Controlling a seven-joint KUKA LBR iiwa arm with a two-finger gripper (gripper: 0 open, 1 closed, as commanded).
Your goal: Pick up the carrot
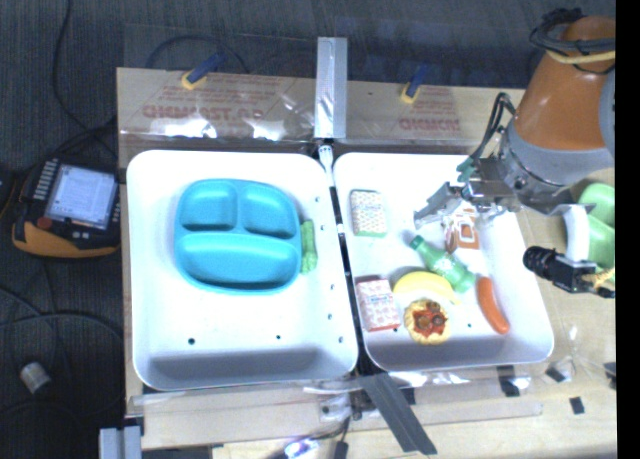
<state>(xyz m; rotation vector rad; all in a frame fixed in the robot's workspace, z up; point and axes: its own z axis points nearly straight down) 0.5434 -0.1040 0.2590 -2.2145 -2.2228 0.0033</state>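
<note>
The carrot (pixel 492 305), a short orange-red stick, lies near the front right corner of the right bin (pixel 530 342), pointing toward the front edge. My gripper (pixel 452 205) hangs over the back middle of the same bin, up and to the left of the carrot and well apart from it. A small orange-and-white object (pixel 464 235) sits just below the gripper. Nothing of the carrot is covered.
Left of the carrot are a green bottle (pixel 441 260), a yellow fruit (pixel 424 284) and a pizza slice (pixel 428 320). Two patterned packets (pixel 375 304) (pixel 368 212) lie along the bin's left side. The left bin holds a blue divided plate (pixel 240 232) and a green item (pixel 308 245).
</note>
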